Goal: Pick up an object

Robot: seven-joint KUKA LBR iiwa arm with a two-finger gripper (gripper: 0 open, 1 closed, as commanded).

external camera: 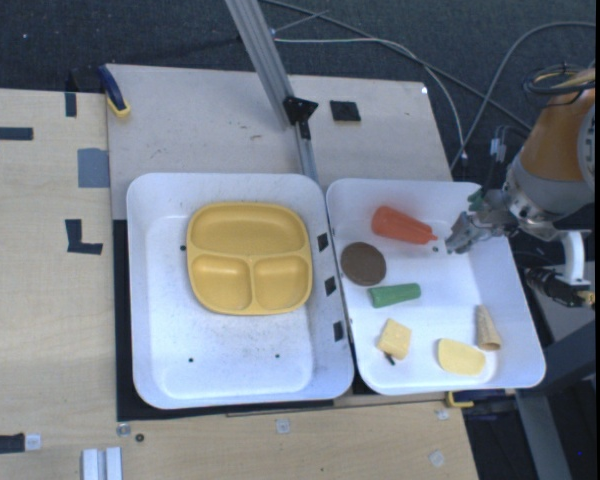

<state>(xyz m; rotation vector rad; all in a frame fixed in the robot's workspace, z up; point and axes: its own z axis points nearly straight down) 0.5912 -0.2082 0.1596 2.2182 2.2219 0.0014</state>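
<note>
- Setting: a pale wooden bench (40,298) with dark tape marks, bearing two shallow white bins side by side; dark carpet and loose cables lie beyond its far edge.
- Left white bin (150,368): holds one yellow three-compartment plastic tray (249,257), set toward the bin's far half.
- Right white bin (510,368): holds six small items.
- Orange carrot-shaped toy (401,226): near the far edge, long axis running across the bin, tilted slightly toward the near right.
- Brown round disc (363,263): near the bin's left edge, just beside the carrot's left end.
- Green stubby cylinder (394,294): mid-bin, lying crosswise.
- Yellow cheese-like wedge (394,339): toward the near edge, left of centre.
- Pale yellow flat oval piece (461,357): near the near right corner.
- Tan cone-shaped piece (488,327): by the right edge, long axis running near to far.
- Two-finger gripper (458,239): low over the far right part of the right bin, on the grey arm with its orange band; whether the fingers are apart or together cannot be told, and nothing is visibly held.
- Key relation: the carrot is the closest item, just to the left of the gripper, its right tip pointing at it. A grasp would probably call for a short shift left, closing across the carrot's narrow width.
</note>
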